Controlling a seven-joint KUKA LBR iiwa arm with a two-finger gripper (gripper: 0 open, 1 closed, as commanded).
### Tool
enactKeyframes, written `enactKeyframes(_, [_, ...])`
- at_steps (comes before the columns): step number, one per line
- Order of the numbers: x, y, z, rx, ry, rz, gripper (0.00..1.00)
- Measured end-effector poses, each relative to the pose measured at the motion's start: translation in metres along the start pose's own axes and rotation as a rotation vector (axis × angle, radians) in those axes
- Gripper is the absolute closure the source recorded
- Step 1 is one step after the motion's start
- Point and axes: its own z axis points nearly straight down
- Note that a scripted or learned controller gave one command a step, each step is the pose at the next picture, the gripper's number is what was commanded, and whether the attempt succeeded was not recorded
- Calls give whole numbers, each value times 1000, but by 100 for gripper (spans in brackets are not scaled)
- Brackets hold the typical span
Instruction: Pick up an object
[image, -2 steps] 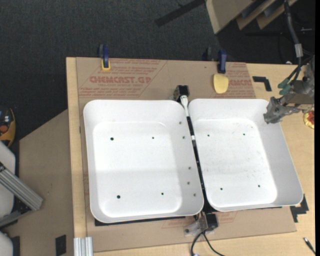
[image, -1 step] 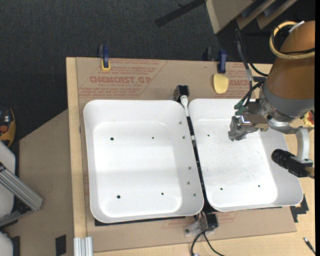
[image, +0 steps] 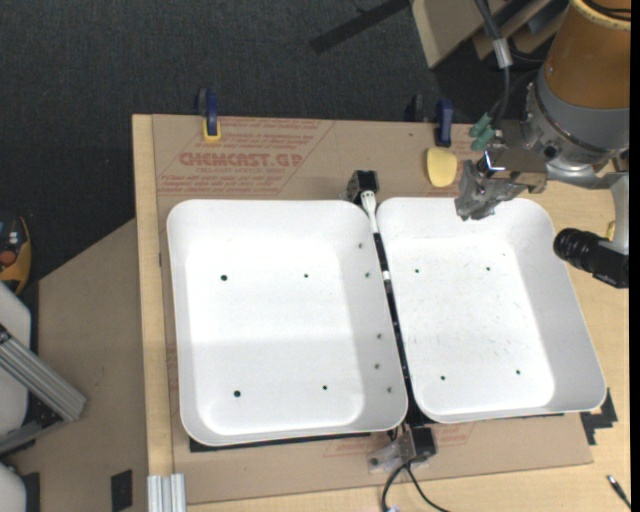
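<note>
1. Claw (image: 484, 196) is hanging at the far rim of the right bin (image: 560, 350), below the grey wrist and its orange band, and the arm is reaching in from the right.
2. I'm looking for something between its tips and seeing nothing there; whether it's spread or closed I cannot tell from this slant, since it's reading as one dark lump.
3. The one candidate I'm spotting is a small yellow object (image: 441, 166), sitting on the table just beyond the bins' far edge, near the gap between them and just beside the claw, on its left as we're looking.
4. It's lying outside both bins, apart from the claw, not touching it as far as I can make out.
5. The left bin (image: 200, 330) is showing its white floor with a few dark dots, and the right one is looking speckled.
6. So I'm judging the pick as not yet done: nothing is lifted, and the closing, gripping and raising are all waiting.
</note>
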Motion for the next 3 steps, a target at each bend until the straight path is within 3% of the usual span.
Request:
enactKeyframes(1, [25, 29, 108, 22, -1, 4, 100])
enactKeyframes(2, [56, 2, -96, -4, 2, 2, 100])
enactKeyframes(3, [144, 1, 30, 23, -1, 0, 100])
